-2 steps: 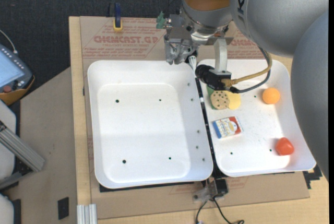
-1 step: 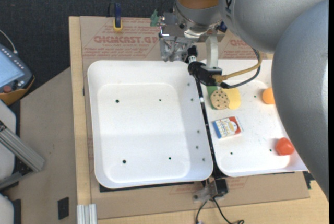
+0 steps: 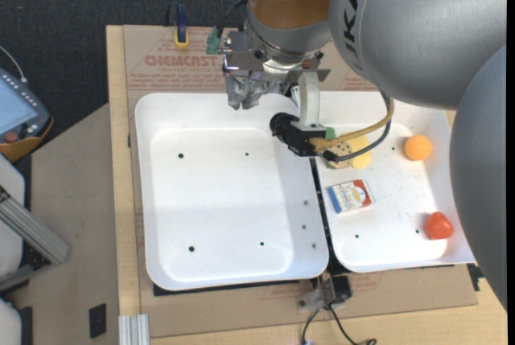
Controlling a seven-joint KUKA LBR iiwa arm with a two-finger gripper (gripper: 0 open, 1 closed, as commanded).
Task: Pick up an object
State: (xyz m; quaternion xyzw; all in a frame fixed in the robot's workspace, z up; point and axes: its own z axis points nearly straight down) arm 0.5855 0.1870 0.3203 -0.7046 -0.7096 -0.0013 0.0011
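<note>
Camera view, single frame. My gripper (image 3: 244,94) sits in the upper middle of the frame, over the far rim of the left bin (image 3: 161,174), close to that bin's upper right corner. From this slant I cannot tell how far open it is. No object shows in its grasp.

All pick candidates lie in the right bin (image 3: 394,251), well apart from the gripper:
- orange ball (image 3: 418,147), upper right of that bin, on its own with bare floor around it;
- red ball (image 3: 438,225), lower right, near the bin's right edge;
- small packet (image 3: 350,196) with red and blue print, lying flat near the wall between the two bins;
- pale yellow piece (image 3: 361,161), just above the packet, partly hidden by my own hardware, so I cannot say what it is.

Judgement: the task is at the approach stage and nothing is lifted yet. I am over the wrong bin for any of these, so the next move needs travel toward the right of the frame before descent. The orange ball looks the easiest target because it stands free. Being round, it could roll away if touched off-centre. The packet lies flat and close to the dividing wall, which leaves little room to close on it. The red ball by the edge has the same clearance problem.
</note>
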